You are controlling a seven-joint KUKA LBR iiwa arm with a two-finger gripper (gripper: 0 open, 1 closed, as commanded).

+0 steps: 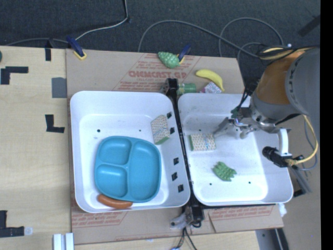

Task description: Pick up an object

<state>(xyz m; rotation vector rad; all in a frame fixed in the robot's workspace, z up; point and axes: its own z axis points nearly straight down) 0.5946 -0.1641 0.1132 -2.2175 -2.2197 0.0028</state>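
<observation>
Object for picking, candidates listed by position from the claw (227, 128): checked sponge pad (202, 142), lying flat just beside and to the camera's left of the fingertips, apart from them; green leafy toy (224, 171), near, toward the front of the same bin.

Claw: down inside the right bin (270, 191), low over its floor. Whether the fingers stand wide or narrow cannot be told; nothing is seen between them.

Progress: nothing lifted. By my reading the approach is under way; the grasp and lift remain.

Left bin (83, 139), well apart from the claw: blue divided plate (127, 168), orange sausage (114, 202) at the plate's front edge, second sponge (161, 128) leaning at the dividing wall.

Beyond the bins, past the claw's far side: yellow banana (210, 78), green toy (168, 59).

Surface: cardboard sheet (104, 69) on a pale wooden bench (26, 155) with black tape marks. Dark carpet (62, 9) behind, cables trailing across it.
</observation>
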